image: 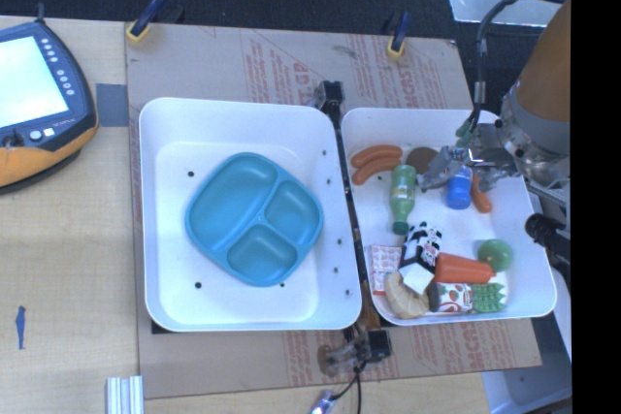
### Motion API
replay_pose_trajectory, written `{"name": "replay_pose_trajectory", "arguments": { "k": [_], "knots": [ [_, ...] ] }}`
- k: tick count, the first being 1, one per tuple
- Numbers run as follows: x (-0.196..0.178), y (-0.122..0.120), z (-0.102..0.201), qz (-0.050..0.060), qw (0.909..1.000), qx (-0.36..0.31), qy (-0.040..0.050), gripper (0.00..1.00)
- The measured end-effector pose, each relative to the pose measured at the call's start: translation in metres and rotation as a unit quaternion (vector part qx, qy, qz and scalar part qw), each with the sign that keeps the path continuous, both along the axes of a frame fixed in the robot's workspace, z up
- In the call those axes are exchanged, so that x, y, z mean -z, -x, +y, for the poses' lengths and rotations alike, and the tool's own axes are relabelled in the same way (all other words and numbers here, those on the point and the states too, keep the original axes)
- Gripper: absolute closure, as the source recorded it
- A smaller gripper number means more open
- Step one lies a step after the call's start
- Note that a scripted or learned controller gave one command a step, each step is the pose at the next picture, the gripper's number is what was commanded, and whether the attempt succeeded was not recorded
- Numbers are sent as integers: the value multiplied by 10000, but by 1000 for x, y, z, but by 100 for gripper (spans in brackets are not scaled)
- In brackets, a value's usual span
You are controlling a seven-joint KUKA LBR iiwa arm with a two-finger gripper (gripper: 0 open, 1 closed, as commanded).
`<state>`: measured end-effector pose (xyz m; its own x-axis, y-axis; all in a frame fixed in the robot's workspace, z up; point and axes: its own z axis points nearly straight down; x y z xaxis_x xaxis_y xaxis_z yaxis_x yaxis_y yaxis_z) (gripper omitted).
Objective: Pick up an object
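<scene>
Right bin [543, 305]: crowded; the pick candidates all lie here, packed close.
Tool [464, 172]: low over the bin's upper half, at about 1 o'clock from bin centre; whether it is parted or closed I cannot tell, metal parts blur together.
Nearest object: blue piece [458, 189], directly under the tool, touching or just beside a small orange piece [481, 200] at its 3 o'clock.
Neighbours: green bottle [403, 191] at 9 o'clock of the tool; sausages [375, 161] at 10 o'clock; brown disc [421, 157] just beside the tool's left.
Risk 1: blue and orange pieces sit so close that a closing grip likely catches both, or nudges one away.
Risk 2: blue piece looks rounded, so it may squirt out under pinch.
Risk 3: descent near the bin's far wall; tool may clip the rim.
Arm pose: arm [548, 87] reaches in from 3 o'clock, orange band high, wrist bent down and leftward over the bin.
Left bin [155, 208]: holds a blue divided plate [254, 218], well apart from the tool.
Counter [68, 286]: tablet [34, 97] at far 9 o'clock, uninvolved.
</scene>
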<state>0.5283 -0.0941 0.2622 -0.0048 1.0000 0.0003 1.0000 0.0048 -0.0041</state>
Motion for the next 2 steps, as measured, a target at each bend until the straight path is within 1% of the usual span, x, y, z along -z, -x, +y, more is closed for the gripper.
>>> {"name": "replay_pose_trajectory", "arguments": {
  "k": [1,2],
  "knots": [
    [171,-45,-16,7,10000,-2,6,0],
    [161,-45,-18,10,10000,-17,18,100]
  ]
}}
